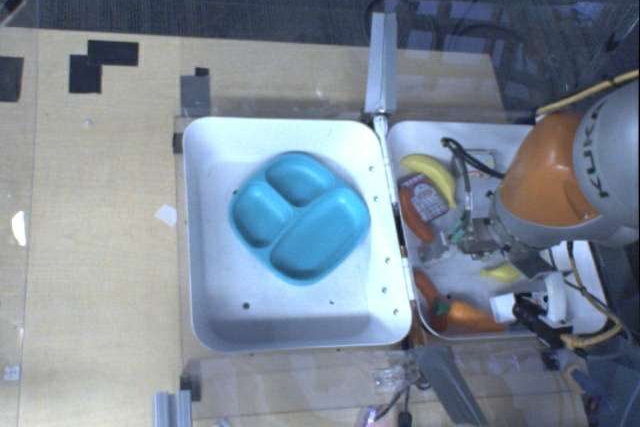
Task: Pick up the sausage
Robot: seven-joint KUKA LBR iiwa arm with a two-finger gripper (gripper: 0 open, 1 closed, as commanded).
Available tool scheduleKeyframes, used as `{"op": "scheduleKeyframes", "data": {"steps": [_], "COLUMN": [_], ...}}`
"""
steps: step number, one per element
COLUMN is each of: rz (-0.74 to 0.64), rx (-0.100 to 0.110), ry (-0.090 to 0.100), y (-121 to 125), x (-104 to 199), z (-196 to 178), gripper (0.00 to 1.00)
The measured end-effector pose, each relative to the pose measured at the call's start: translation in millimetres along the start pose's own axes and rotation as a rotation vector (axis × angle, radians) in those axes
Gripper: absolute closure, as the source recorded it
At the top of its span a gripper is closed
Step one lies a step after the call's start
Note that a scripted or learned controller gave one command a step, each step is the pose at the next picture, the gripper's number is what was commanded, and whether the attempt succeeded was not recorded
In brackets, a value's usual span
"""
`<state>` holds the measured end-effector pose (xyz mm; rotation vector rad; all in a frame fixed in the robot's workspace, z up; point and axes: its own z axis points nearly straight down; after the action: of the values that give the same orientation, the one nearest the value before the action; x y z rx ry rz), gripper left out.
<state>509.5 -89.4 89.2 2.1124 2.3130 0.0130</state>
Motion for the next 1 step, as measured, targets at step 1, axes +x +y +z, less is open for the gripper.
{"op": "scheduleKeyframes", "data": {"steps": [1], "rz": [0.005], "rx": [0.007], "ry": [0.0], "y": [26.0], "x": [-42.9], "z": [-31.9], "gripper": [0.0]}}
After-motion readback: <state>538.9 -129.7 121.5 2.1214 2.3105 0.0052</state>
